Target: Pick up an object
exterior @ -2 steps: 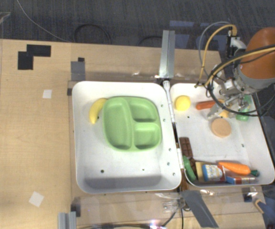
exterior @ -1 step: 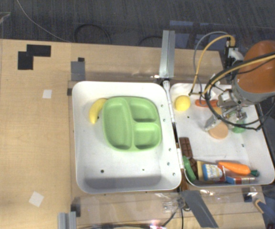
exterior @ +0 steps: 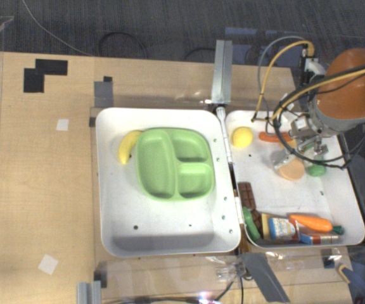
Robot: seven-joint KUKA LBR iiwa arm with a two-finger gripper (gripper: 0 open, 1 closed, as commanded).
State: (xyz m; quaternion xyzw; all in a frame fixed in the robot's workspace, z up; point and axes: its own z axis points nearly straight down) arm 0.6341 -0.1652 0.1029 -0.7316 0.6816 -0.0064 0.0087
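Although no single target is named by the task, the likeliest candidate is judged to be the flat tan rounded piece (exterior: 291,170), lying on the floor of the right-hand shallow white bin (exterior: 334,202) directly below the two-finger gripper (exterior: 304,145). Whether the jaws stand apart or together cannot be told; they are masked by cabling and the wrist housing.

Step in hand, as judged: approach or descent over the bin, with nothing seen clamped. A straight lowering onto the tan piece and a firm closing are called for next.

Just beside the jaws, on the side toward the arm: a small green rounded object (exterior: 317,169), partly covered. Behind the jaws: a slim orange-red object (exterior: 272,137), its far end hidden by hoses. Further off, toward the bins' divider: a yellow ball (exterior: 242,136).

Well below the jaws, along the bin's near wall: a brown chocolate-like bar (exterior: 246,196), a labelled bottle (exterior: 277,227), an orange carrot-shaped toy (exterior: 311,221); these overlap and are hard to separate.

Well apart, in the left-hand white bin (exterior: 113,233): a green divided plastic tray (exterior: 173,163), with a yellow banana (exterior: 128,145) touching its edge.
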